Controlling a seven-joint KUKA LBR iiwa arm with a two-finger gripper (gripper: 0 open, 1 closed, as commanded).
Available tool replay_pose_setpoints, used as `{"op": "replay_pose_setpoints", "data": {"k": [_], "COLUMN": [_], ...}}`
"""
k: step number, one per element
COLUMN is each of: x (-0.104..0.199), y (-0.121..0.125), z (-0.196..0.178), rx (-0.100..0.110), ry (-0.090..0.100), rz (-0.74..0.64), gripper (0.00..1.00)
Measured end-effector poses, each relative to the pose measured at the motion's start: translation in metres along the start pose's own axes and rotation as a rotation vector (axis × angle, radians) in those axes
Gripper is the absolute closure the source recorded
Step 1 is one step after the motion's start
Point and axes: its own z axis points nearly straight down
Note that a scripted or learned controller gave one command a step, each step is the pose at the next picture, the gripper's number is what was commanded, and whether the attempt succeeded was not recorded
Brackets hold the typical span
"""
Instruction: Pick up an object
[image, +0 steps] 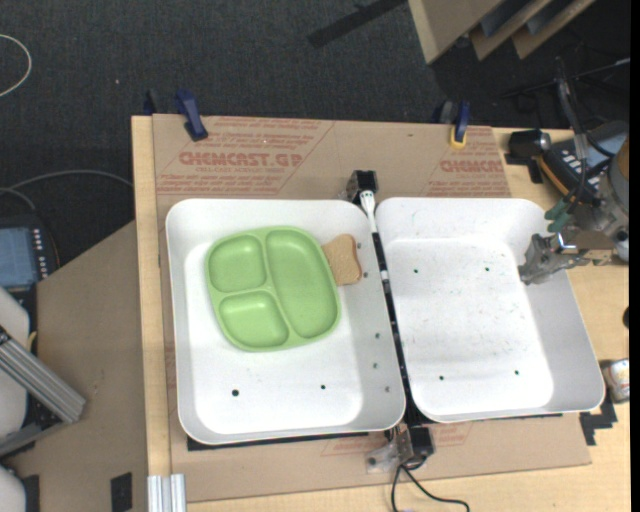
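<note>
A green three-compartment plate (272, 288) lies in the left white bin (200, 390), toward its back. A tan, bread-like slice (343, 260) rests against the plate's right edge, near the divider between the bins. The gripper (537, 262) hangs over the right edge of the right white bin (480, 330), far to the right of both objects. I see nothing between its fingers; whether they are open or shut is unclear.
The bins stand on a cardboard sheet (250, 150) held by blue and yellow clamps at the back. A black clip (362, 186) sits at the back of the seam between the bins. Cables and hardware crowd the right side by the arm.
</note>
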Motion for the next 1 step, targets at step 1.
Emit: {"op": "replay_pose_setpoints", "data": {"k": [1], "x": [-0.0238], "y": [0.0263], "z": [-0.0747], "rx": [-0.02], "ry": [-0.007], "rz": [0.002], "gripper": [1.0]}}
